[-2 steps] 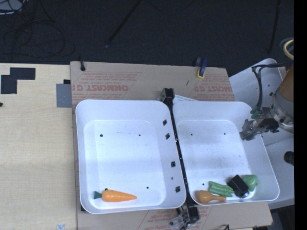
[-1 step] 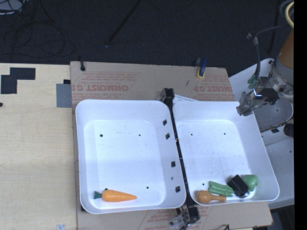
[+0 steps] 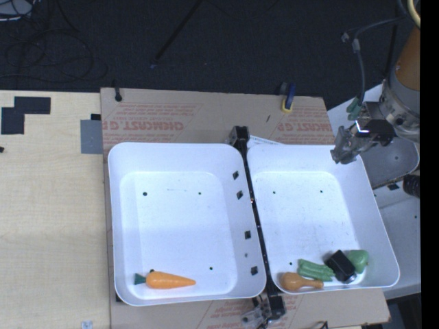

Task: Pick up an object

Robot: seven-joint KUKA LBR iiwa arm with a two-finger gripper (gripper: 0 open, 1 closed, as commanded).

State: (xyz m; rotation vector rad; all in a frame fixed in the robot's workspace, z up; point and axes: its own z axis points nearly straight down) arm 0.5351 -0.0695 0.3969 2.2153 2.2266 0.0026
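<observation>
Dark floor with loose cables lies behind the bench, and on the bench a cardboard sheet [image 3: 206, 118] carries the two bins. Taking the right bin [image 3: 312, 204] as landmark: the gripper [image 3: 345, 149] hangs over its far right corner, and whether it is wide or narrow I cannot tell; nothing is seen in it. Near the front right corner of this bin lie a black object [image 3: 340, 265], a green vegetable [image 3: 315, 270], another green piece [image 3: 357, 258] and a tan pear-like toy [image 3: 300, 282], close together. Left of this bin, in the left bin [image 3: 123, 204], a carrot [image 3: 169, 280] lies alone. I judge the approach is not begun; next move should travel toward the cluster and descend
</observation>
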